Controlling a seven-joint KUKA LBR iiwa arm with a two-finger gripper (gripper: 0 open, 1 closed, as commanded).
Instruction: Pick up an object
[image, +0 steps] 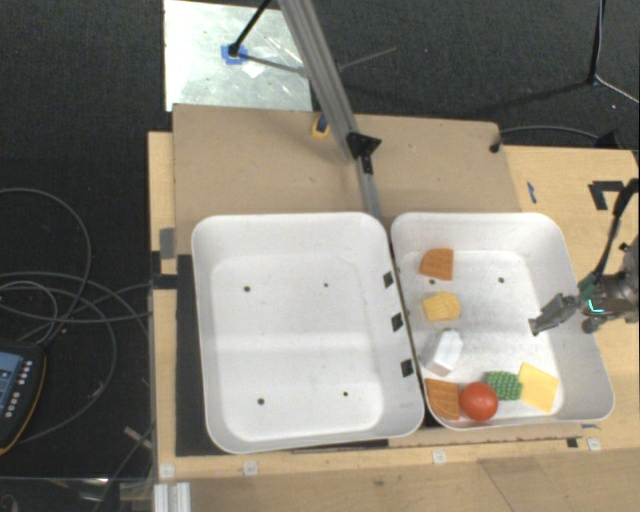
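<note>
The right bin (560, 250) holds several small objects. An orange piece (436, 263) lies near its back left, with a yellow piece (441, 306) just in front of it and a white block (444, 350) further forward. Along the front wall lie an orange-brown piece (442, 397), a red ball (480, 402), a green knobbly piece (503, 384) and a yellow wedge (538, 386). My gripper (548, 317) hangs over the right side of this bin, pointing left, above and behind the yellow wedge. It touches none of the objects.
The left bin (215, 300) sits beside the right one, joined by black clips (396, 322). A grey pole (330, 80) slants in from the top to the bins' back edge. Cables (60, 300) and a hand-held controller (15, 385) lie off the bench at left.
</note>
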